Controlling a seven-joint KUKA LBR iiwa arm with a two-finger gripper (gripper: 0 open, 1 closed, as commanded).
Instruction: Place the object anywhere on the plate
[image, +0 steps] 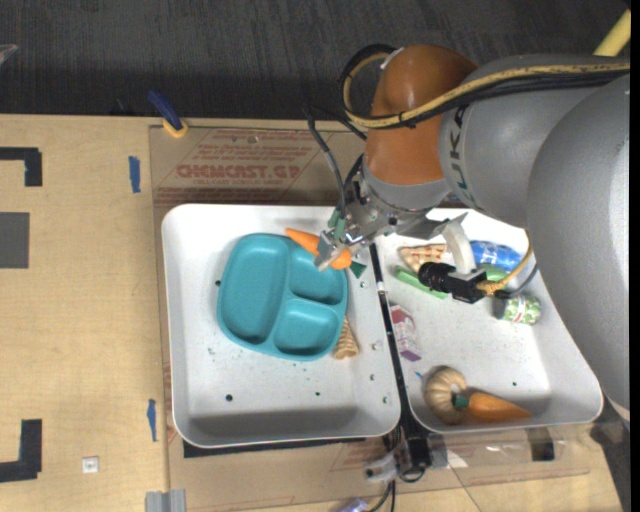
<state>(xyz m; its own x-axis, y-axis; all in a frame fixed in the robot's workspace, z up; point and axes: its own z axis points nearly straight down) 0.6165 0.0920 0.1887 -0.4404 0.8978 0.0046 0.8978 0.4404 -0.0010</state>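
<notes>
Right now the gripper (335, 250) hangs at the upper right rim of the teal divided plate (280, 295) in the left bin (190, 330), its fingers seemingly pinching a small orange carrot-like toy (312, 243), so I judge this the carrying step, nearly done. What's left, I'd guess, is a short shift leftward and a release. The plate's compartments lie open, though the divider between the bins (385, 320) runs just beside the gripper.

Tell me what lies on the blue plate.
Only the orange toy at the gripper overlaps the blue plate's upper right rim. Its compartments look bare; the rim beneath the gripper is hidden.
</notes>
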